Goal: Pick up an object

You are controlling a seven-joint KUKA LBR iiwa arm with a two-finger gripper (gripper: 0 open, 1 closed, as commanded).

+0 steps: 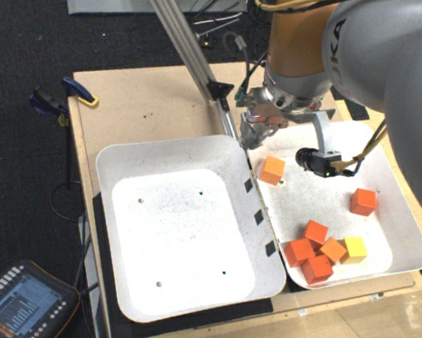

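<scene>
Gripper [256, 133] hangs at right bin's [403, 256] far-left corner, nothing visibly held; nearest light-orange cube [272, 170] lies just beside it, slightly nearer the camera, apart from the front cluster.

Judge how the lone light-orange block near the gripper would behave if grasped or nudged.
The light-orange block looks like a rigid cube with flat faces, so it should slide, not roll. Its small size suggests it is light. It lies apart from the other blocks in the right bin, so fingers probably have room.
</scene>
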